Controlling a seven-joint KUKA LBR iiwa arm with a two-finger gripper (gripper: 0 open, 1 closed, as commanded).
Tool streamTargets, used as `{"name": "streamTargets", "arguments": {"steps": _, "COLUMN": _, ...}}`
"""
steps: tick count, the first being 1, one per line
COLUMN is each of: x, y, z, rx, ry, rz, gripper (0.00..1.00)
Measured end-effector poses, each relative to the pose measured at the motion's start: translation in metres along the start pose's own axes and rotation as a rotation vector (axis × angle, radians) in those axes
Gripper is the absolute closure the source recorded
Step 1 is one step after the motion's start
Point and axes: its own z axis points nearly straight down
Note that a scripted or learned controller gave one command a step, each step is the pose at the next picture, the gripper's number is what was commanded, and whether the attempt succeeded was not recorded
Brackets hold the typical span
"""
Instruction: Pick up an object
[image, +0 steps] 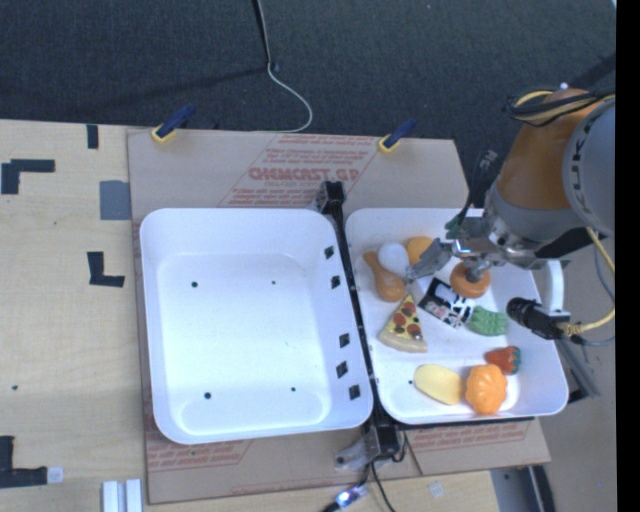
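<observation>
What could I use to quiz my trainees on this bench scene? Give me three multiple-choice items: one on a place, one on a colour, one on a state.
1. Where do the toy foods lie?
A. left bin
B. right bin
C. on the cardboard

2. What colour is the small pumpkin at the right bin's near edge?
A. orange
B. blue
C. white

3. How does the pizza slice lie?
A. standing on edge
B. held between the tool's fingers
C. flat on the bin floor

Answers: 1 B, all the items sit in the right bin; 2 A, it is plainly orange; 3 C, it rests flat, apart from the tool.
</observation>
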Motion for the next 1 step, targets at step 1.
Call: {"name": "streamTargets", "arguments": {"steps": 1, "x": -0.0053, "y": 0.0161, "z": 0.0724, "rx": -0.003, "ry": 0.0, "rz": 0.001, "gripper": 0.0}}
